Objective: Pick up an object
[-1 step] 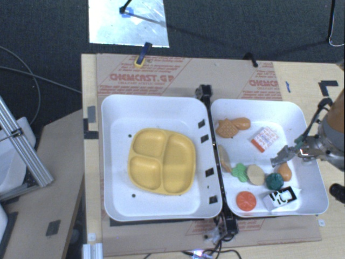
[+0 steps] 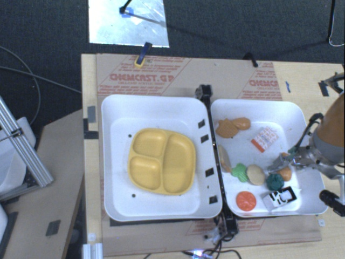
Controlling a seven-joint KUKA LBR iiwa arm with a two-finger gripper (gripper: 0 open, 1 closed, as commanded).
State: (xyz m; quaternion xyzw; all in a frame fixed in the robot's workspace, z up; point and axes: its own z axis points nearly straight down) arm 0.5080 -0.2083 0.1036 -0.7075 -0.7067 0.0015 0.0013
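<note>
Clutter is the main hazard: the gripper (image 2: 282, 164) hangs low in the right bin (image 2: 295, 112), and whether it is open or closed cannot be told. A dark green piece (image 2: 275, 180) and an orange bit (image 2: 285, 173) lie just beside it, so a close could nudge one away or catch two. Near it sit a beige ball (image 2: 255, 174), a red disc (image 2: 246, 200) and a black-and-white tag (image 2: 282, 196). Well beyond, a yellow divided plate (image 2: 161, 160) rests in the left bin (image 2: 116, 144).
</note>
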